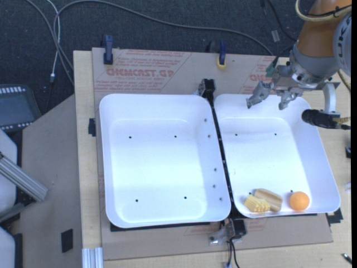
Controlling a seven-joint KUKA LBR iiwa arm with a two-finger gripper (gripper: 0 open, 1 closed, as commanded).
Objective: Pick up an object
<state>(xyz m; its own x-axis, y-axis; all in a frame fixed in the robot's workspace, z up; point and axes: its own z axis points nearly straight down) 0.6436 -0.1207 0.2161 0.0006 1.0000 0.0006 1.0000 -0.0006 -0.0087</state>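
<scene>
1. While the gripper [273, 97] hangs open, holding nothing, over the right bin's [312, 149] far edge, an orange ball [299, 201] lies well apart in the near corner.
2. Yellow corn [257, 204] touches a tan roll [269, 196] beside it.

Two smooth, glossy white plastic bins [162, 110] sit on a matt wooden board [83, 149].

Two bins [162, 108], one orange ball [299, 201], two yellowish items [262, 201]
</scene>
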